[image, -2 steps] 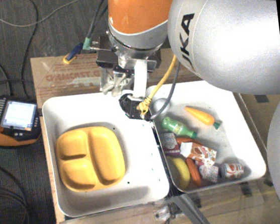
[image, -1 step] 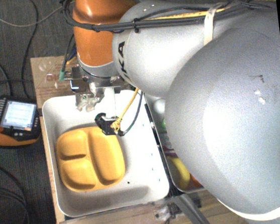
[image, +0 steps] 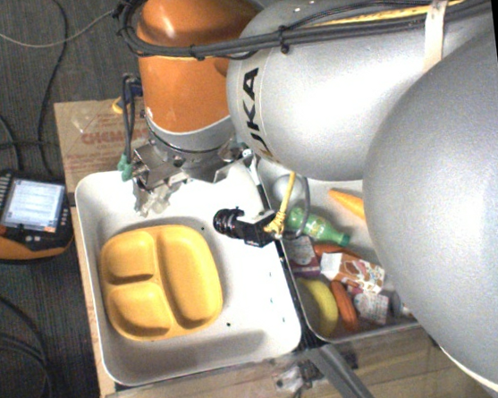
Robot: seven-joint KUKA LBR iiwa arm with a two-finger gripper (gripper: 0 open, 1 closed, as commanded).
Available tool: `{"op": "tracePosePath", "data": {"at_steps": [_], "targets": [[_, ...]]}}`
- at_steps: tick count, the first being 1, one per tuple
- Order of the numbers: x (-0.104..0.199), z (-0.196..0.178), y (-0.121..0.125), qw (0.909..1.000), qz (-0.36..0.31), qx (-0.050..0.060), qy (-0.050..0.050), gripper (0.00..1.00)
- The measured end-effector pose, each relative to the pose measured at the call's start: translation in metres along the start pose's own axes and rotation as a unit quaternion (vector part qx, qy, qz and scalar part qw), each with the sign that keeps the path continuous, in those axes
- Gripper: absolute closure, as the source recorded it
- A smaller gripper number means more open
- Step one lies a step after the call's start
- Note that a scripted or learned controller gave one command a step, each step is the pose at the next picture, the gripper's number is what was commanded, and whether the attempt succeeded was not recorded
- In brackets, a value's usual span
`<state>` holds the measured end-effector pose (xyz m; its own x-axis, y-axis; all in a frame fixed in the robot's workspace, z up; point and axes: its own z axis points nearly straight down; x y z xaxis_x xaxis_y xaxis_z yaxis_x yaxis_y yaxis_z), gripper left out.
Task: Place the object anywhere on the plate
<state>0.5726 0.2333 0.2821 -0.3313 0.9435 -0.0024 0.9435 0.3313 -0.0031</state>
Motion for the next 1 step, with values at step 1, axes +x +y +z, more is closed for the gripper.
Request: {"op": "tracePosePath", "data": {"at_steps": [1], "targets": [[-0.0407, 0.0888, 0.0147, 0.9998, 0.02, 0.001, 0.0, 1.0]]}}
